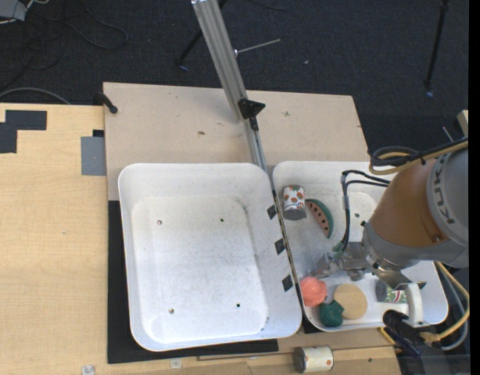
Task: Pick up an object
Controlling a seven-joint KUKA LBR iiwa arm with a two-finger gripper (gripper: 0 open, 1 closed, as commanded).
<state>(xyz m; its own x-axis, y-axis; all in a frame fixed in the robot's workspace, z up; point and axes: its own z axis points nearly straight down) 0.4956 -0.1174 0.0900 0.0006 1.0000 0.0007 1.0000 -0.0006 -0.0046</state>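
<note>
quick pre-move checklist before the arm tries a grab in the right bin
1. Objects to pick lie in the right bin: ok; pink ball, tan disc, dark green piece, watermelon slice, small cup.
2. Gripper is over the right bin: ok.
3. Something held between the fingers: cannot tell.
4. Target stands apart: not ok; ball, disc and green piece touch.
5. Left bin clear of the arm: ok.

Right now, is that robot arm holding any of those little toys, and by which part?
It cannot be told. The gripper is low in the right bin above the tan disc, hidden by the wrist.
</note>
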